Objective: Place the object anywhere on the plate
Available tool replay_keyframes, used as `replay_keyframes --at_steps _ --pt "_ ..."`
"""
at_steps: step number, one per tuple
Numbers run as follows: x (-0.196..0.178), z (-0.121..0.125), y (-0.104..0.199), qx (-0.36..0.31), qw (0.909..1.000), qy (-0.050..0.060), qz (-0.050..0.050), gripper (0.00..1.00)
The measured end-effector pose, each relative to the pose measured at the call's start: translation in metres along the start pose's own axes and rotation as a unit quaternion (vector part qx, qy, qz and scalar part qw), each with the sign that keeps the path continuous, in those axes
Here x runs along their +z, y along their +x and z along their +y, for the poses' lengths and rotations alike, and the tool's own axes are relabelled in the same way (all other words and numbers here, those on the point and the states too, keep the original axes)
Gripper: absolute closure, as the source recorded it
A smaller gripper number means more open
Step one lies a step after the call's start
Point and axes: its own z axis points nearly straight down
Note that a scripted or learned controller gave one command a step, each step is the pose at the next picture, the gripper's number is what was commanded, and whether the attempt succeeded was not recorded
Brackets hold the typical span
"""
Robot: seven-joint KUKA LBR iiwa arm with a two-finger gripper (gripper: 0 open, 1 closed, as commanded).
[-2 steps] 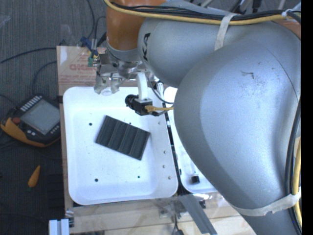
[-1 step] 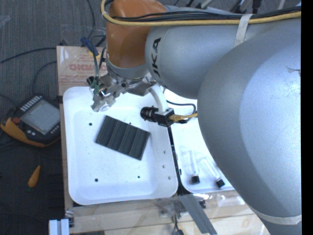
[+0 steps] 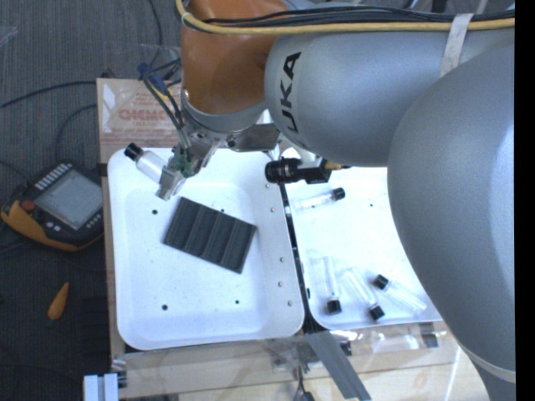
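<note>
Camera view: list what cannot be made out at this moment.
- Gripper: too small and blurred to tell its state, or whether it grips the clear vial beside it.
- Right bin: its right part is covered by the grey arm.
- Clear vials in the right bin: transparent on white, so their count and outlines are uncertain.
- Dark ribbed plate: surface detail is blurred.

Clear plastic vial with a black cap (image 3: 144,162), lying on its side at the far left corner of the left white bin (image 3: 134,307), cap pointing outward-left, dark grey ribbed rectangular plate (image 3: 209,235), flat, skewed, mid-bin, vial apart from plate
</note>
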Motion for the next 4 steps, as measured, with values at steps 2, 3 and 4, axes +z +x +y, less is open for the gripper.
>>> replay_keyframes --at_steps 2,3,4 --pt "0.045 -0.065 0.089 -0.174 0.9848 0.001 0.001 1.00" --pt "-0.062 -0.054 0.095 -0.279 0.9602 0.000 0.000 1.00" --pt "-0.002 -0.021 0.040 -0.463 0.8863 -0.001 0.000 1.00"
